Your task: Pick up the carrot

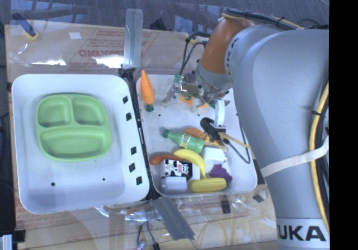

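- A green plate [72, 126] with three sections lies in the left bin [33, 187].
- The carrot [146, 89] rests at the far left edge of the right bin [246, 179], tilted along the wall.
- The gripper [187, 97] hangs just right of the carrot, fingers spread, nothing between them.
- A green bottle [184, 141], banana [190, 158] and corn cob [208, 185] crowd the near end.

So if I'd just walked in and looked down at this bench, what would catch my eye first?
Probably the big grey arm with its orange band, sweeping in from the right and reaching over the right bin. Next, the bright green divided plate lying alone in the left bin. Then the jumble of toy food in the right bin's near end, with an orange carrot lying apart against its far left wall.
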Tool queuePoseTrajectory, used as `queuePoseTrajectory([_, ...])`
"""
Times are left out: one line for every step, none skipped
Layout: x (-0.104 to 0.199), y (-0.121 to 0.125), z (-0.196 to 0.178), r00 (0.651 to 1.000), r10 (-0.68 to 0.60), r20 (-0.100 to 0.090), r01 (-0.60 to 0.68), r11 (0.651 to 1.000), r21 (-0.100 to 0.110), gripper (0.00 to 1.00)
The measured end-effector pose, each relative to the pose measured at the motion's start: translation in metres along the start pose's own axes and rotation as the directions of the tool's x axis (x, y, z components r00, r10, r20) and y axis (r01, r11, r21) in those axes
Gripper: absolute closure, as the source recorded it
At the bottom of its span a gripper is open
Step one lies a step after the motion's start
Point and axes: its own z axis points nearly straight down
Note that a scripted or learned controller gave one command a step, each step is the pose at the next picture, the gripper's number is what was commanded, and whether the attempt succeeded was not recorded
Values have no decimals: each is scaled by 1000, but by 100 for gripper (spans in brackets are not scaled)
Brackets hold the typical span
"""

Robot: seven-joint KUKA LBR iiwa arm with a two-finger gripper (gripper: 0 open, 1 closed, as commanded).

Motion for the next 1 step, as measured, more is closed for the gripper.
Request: queuePoseTrajectory([1,0,-10,1000,-7,1,7,1000,3,100])
